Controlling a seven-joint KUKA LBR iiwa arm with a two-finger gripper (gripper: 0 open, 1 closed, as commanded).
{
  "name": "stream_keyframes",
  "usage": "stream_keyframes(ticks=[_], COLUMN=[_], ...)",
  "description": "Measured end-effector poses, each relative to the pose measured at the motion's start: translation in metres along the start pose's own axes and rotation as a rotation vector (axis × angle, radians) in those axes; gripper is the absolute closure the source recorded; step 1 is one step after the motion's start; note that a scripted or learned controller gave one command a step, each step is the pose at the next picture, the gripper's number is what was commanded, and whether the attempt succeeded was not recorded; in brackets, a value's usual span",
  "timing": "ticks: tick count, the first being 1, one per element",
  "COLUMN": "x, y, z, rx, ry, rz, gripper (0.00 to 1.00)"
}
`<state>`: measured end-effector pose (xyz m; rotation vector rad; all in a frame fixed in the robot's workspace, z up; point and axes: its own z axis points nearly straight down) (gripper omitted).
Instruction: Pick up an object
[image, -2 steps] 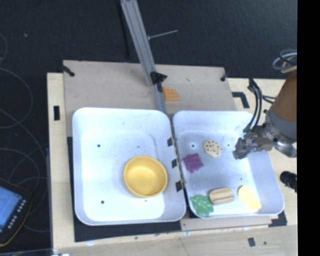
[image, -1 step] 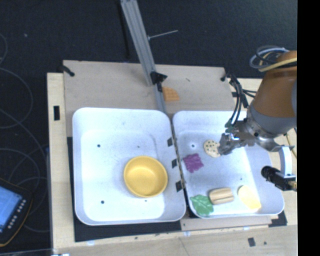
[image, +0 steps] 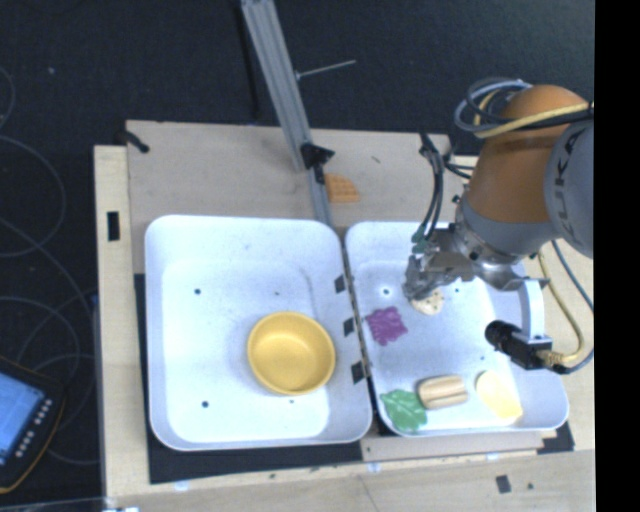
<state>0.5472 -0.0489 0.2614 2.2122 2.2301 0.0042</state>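
Where the claw (image: 428, 290) hangs, a cream object (image: 431, 303) lies just beneath.

no legible text, no labels, no brands, no numbers on anything

From my remote seat I saw a pale wooden counter (image: 220, 170) standing on dark floor (image: 60, 60). Thin cables (image: 40, 235) trailed there, and a lit screen (image: 18, 410) glowed at lower left.
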Motion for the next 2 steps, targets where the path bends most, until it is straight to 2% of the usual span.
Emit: stream_keyframes(ticks=[1, 2], x=[0.041, 0.101], y=[0.012, 0.031], z=[0.001, 0.008], rx=[0.001, 0.001], ry=[-0.001, -0.001], rz=[0.001, 0.0], gripper=[1.0, 1.0])
